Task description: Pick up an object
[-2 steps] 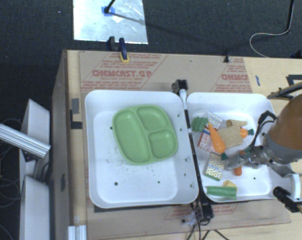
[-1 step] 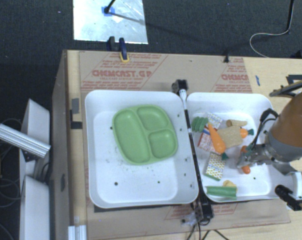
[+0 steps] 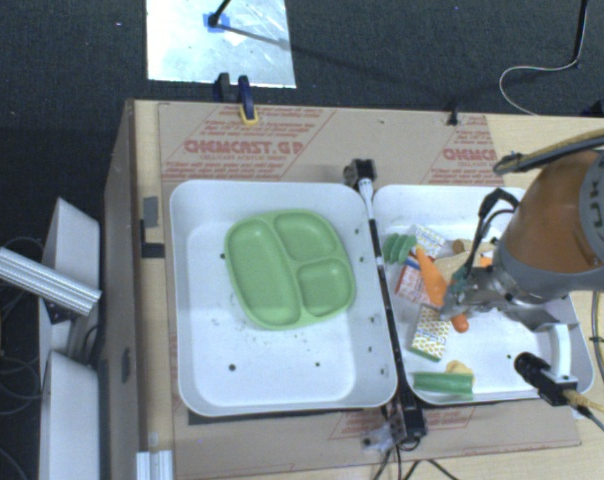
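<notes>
In the right bin [image 3: 502,386] lie several small things: an orange carrot-shaped piece [image 3: 431,277], a patterned packet [image 3: 431,334], a second packet with red print [image 3: 409,284], a green stick [image 3: 445,383] with a yellowish bit [image 3: 459,368] beside it, and a green-and-white item [image 3: 400,246]. My gripper [image 3: 462,303] reaches in from the right and hangs low over the middle of this bin, just right of the carrot piece. A small red-orange thing [image 3: 460,322] sits at its tip; whether it is gripped is unclear.
The left bin [image 3: 207,368] holds a green divided plate [image 3: 288,267]. A black clip [image 3: 362,175] sits at the top of the ridge between the bins. Cardboard surrounds both bins. A shiny sheet [image 3: 220,28] lies on the dark floor behind.
</notes>
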### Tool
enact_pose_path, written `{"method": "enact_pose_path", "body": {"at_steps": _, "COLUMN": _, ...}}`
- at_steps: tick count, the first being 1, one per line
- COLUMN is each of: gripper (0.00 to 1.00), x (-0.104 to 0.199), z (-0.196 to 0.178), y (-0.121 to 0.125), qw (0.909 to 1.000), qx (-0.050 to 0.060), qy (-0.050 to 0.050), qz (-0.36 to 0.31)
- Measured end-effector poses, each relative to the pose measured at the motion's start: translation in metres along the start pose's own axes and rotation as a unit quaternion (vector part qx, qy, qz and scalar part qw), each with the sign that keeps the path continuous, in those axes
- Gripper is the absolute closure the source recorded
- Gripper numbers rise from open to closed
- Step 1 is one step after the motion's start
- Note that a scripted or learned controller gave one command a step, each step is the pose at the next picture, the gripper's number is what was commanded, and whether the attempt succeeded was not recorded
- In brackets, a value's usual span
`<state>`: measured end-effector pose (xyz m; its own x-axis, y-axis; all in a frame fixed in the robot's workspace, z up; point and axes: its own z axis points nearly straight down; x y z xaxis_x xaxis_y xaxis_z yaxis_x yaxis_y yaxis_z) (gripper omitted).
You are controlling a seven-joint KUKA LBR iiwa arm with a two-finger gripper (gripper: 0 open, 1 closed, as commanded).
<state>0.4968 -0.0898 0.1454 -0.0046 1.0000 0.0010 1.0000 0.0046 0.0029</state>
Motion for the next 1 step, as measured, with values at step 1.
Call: {"method": "enact_pose_path", "body": {"at_steps": 1, "gripper": 1.00, "x": 0.0891, "z": -0.0390, "y": -0.0090, "qw": 1.0000, "qx": 0.000, "qy": 0.000, "qz": 0.000}}
